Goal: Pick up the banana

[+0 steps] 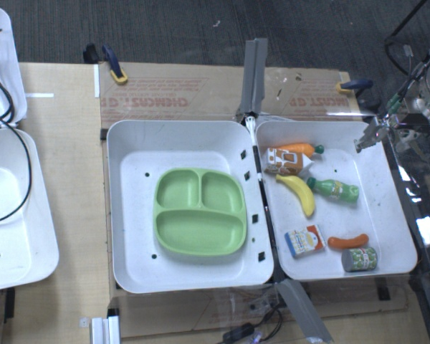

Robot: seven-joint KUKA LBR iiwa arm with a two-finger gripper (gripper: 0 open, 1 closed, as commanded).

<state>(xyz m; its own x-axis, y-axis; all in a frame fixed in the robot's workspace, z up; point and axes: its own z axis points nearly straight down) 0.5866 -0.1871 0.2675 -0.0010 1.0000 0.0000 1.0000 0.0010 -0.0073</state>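
Banana [299,193] — right bin [387,213], centre-left, lying free between brown carton [284,162] and green bottle [335,189] (touching neither hand nor tool). Gripper [369,136] — over bin's upper-right rim; finger state cannot be told.

red upside-down lettering on cardboard [201,92], unreadable

Banana [299,192] lying in right bin [387,192], between brown carton [283,162] and green bottle [335,190]. Green divided plate [199,212] sitting in left bin [129,192]. Gripper [369,136] hovering over right bin's far right corner.
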